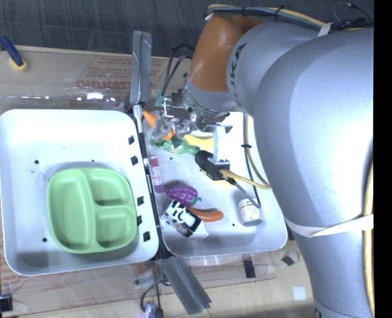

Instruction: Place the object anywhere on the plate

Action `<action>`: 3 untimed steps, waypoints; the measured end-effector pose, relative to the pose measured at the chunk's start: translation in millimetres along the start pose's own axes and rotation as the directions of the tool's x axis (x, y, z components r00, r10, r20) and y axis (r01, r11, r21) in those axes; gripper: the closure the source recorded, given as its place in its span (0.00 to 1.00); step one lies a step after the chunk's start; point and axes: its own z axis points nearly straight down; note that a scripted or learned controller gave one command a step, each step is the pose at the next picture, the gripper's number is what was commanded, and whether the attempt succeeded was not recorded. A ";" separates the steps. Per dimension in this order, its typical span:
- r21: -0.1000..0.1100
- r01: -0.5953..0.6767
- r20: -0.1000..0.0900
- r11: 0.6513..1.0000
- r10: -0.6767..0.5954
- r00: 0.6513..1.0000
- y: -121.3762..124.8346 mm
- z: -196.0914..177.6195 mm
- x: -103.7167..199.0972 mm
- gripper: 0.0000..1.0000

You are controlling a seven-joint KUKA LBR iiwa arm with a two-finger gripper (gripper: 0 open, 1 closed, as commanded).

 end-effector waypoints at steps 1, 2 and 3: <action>0.000 -0.035 0.001 0.999 0.035 0.999 -86.0 0.8 27.0 1.00; -0.002 -0.181 0.001 0.983 0.181 0.983 -48.5 1.0 53.1 1.00; 0.000 -0.205 0.002 0.979 0.205 0.979 -119.5 1.4 86.7 1.00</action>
